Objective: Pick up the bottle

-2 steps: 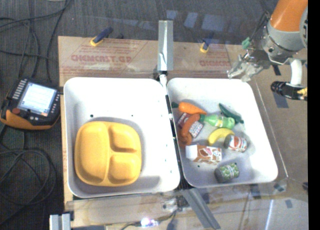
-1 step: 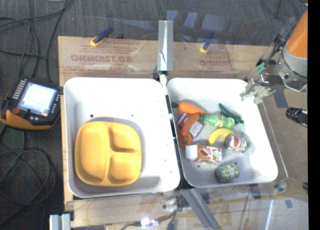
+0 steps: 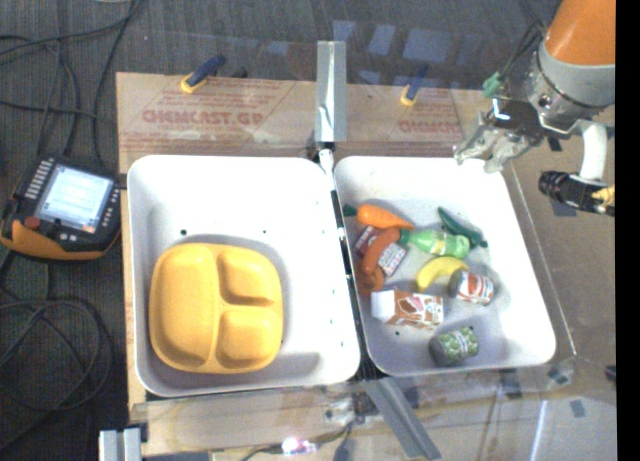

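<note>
At the near edge of the counter (image 3: 560,279) stand 2 shallow white plastic bins side by side. The left bin (image 3: 160,189) holds a yellow plastic tray with 3 compartments (image 3: 216,305). In the right bin (image 3: 520,329), nearest to the camera, lies a round dark green speckled item (image 3: 454,346). Behind it are a small white and red carton (image 3: 408,308), a red and white can (image 3: 473,287) and a yellow toy banana (image 3: 441,270). The light green plastic bottle (image 3: 436,242) lies on its side near the middle of this bin, just behind the banana, with a dark green vegetable (image 3: 461,225) touching its right end. An orange toy carrot (image 3: 384,217) lies to the left, near the bin's wall. Farther back, the pincer (image 3: 487,149) hangs over the far right corner of the right bin, well apart from the bottle; its fingers look spread and pinch nothing.
</note>
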{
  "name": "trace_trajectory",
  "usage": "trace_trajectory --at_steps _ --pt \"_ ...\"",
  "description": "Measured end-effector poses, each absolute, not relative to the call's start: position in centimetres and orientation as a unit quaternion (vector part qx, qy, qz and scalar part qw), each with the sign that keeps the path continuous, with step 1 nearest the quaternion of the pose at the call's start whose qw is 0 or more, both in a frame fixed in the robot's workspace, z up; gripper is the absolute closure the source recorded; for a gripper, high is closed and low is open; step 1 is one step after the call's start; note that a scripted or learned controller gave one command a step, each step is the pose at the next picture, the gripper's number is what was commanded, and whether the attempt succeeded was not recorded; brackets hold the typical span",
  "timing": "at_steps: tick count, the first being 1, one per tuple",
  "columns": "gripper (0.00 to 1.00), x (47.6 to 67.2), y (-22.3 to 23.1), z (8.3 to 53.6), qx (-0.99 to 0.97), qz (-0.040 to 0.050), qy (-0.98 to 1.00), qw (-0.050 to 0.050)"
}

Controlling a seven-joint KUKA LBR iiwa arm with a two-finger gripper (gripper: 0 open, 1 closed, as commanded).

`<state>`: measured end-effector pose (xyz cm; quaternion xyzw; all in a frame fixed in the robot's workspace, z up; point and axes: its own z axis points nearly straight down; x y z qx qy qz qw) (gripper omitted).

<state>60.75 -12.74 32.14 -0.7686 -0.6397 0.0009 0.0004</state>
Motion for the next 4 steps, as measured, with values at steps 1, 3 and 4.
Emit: trace_trajectory --at_steps 1,3,4 --pt "1.0 61.5 -11.8 28.4 -0.751 0.0023 -0.66 0.0" --pt "0.0 52.0 -15.5 30.0 -0.772 0.0011 -0.636 0.001" --pt "0.0 57.3 -19.7 11.3 -0.763 0.0014 -0.646 0.002"
